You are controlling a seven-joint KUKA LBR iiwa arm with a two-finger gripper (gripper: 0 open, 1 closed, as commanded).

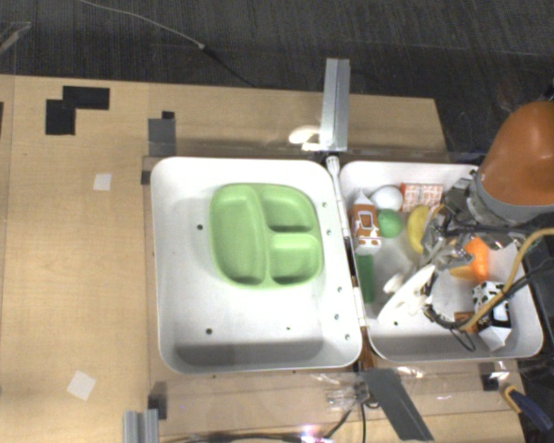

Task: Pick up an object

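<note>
Gripper (pixel 441 244) low over the middle of the right bin (pixel 528 341), under the arm (pixel 534 153) reaching in from the right. Wide or narrow: cannot tell, too much cable and wrist clutter across it. Nothing visibly held.

No single named target, so a judgement on the nearest candidates. Just left of the gripper, touching or nearly so: a yellow piece (pixel 415 229), banana-like, long axis running far to near. Just right of it and a little nearer: an orange piece (pixel 477 259), small and blocky, partly under the wrist. Probably the easier pair to go for, being closest.

Further left, against the wall shared with the left bin (pixel 180 247): a brown carton (pixel 365 225), a green ball (pixel 389 222) beside it, a white ball (pixel 386 197) on the far side of that, and a green bottle (pixel 366 277) lying along the wall, long axis far to near. At the far wall, a red-and-white packet (pixel 422 194).

For the yellow piece: likely a short shift left, then a close across its narrow width, meaning left to right. Risk of a nudge against the green ball, packed close by.

In the left bin, well apart from the gripper: a green divided tray (pixel 263 233), broad and flat, a poor fit for a pinch.
</note>
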